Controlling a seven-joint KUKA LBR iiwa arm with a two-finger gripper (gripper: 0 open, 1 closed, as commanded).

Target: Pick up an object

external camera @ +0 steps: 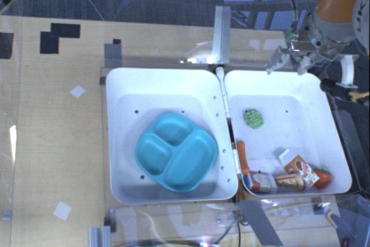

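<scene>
My gripper (pixel 289 64) hangs over the far rim of the right bin (pixel 300 95), below the arm's orange band. Its two fingers stand apart, open, with nothing between them. Well in front of it, inside the right bin, lies a small green knobbly ball (pixel 253 118). Along the bin's near wall sit an orange stick-shaped item (pixel 241 158), a small printed packet (pixel 263 182), a brown snack packet (pixel 300 172) and a red item (pixel 324 178). A small white piece (pixel 283 154) rests just above the packets.
The left bin (pixel 133 95) holds a blue divided plate (pixel 176 151). A metal post (pixel 221 34) rises behind the seam between the bins. Cables and arm hardware (pixel 347 81) crowd the right side.
</scene>
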